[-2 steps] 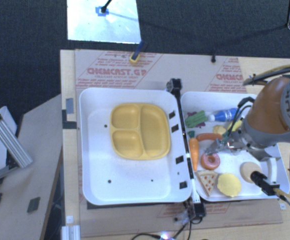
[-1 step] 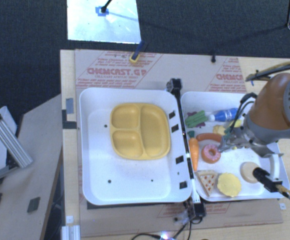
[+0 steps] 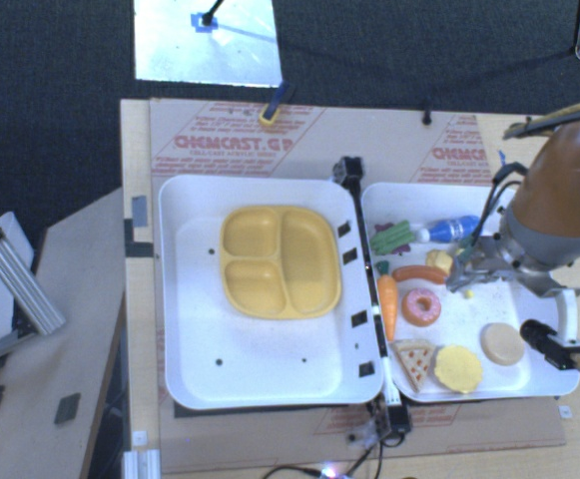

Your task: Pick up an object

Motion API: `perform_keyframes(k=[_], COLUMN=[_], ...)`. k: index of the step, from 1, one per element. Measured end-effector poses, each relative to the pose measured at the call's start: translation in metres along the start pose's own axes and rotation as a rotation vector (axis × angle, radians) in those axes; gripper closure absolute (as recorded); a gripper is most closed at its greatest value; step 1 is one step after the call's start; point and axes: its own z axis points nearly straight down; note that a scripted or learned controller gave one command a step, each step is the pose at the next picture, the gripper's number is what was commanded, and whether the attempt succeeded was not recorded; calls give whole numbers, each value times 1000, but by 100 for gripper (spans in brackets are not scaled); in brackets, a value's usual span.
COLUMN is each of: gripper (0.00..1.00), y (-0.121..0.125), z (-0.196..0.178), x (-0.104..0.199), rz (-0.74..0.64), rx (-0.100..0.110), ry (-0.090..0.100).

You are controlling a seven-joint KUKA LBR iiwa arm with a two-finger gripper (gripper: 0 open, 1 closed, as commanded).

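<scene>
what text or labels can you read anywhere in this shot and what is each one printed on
"CHEMCAST GP" in red capitals, on the tan protective sheet under the bins, behind the left white bin.
A second red print of the same kind on that sheet behind the right white bin: too blurred to read with certainty.
Smaller red line under each print: too small to read.
Faint red print on the sheet's front edge: unreadable.
The blue and white bottle shows no legible label.
</scene>
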Motion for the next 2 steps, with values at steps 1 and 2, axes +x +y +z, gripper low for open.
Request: perform_keyframes(k=[1,2], gripper=[100,100], y=[-7,-5], z=[-50,-66], x=[3,3], rz=[0,0], rx=[0,2], ry=[0,0])
